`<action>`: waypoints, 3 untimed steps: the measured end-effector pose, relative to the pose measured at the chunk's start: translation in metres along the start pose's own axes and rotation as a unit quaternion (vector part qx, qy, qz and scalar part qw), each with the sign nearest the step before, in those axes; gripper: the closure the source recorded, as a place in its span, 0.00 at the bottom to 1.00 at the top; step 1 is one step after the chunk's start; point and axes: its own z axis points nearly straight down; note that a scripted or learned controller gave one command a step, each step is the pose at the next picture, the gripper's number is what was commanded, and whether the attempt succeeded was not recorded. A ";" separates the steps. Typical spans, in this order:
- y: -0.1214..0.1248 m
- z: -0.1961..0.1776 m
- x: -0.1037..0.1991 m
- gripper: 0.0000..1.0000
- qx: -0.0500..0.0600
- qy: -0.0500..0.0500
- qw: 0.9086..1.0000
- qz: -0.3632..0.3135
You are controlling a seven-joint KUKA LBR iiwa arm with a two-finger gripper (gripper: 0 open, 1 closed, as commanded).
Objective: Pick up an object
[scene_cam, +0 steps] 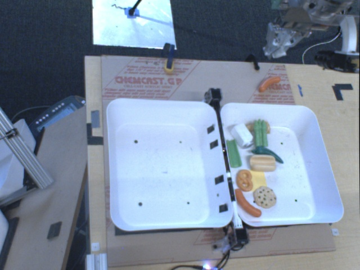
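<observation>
**Operator:** Report the scene from left to right, then the task status.

**Manual:** At your left is the shallow white plastic left bin [163, 167], with nothing in it. A black hinged divider strip [220, 156] separates it from the shallow white plastic right bin [323, 179]. All toy food items in the bins lie against the right bin's left half. From the divider outward, you see a flat green rectangular bar [233, 153], a white block [242, 135], a bundle of green asparagus-like stalks [260, 133], a dark green curved pepper [269, 152], a tan bread roll [262, 162], a small orange pretzel [244, 179], a flat yellow cheese square [259, 178], an orange-red sausage [248, 202] and a round chocolate-chip cookie [264, 197]. A second small orange sausage-shaped piece [270, 84] lies outside the bins on the bench beyond the right bin.

**Operator:** How far along is the pick?

**Manual:** You should treat it as not begun. No item is lifted. The grey two-finger gripper [278, 41] hangs at the upper right, above the dark floor beyond the bench edge, well apart from every item in the bin. Nothing is visible between its fingers. The view there is small and cluttered, so you cannot tell whether the pincer is released or clenched.

**Operator:** Where is the target relative to it?

**Manual:** The cluster lies below and left of the gripper in this view. The nearest items are the asparagus-like stalks and the white block. The approach, descent, closure and lift all remain.
</observation>
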 end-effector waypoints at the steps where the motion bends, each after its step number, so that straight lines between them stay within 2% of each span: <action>1: -0.001 -0.102 -0.015 1.00 -0.010 0.000 1.000 0.000; 2: 0.000 -0.007 0.026 1.00 -0.001 0.001 1.000 -0.003; 3: 0.001 0.061 0.071 1.00 -0.002 0.000 1.000 -0.003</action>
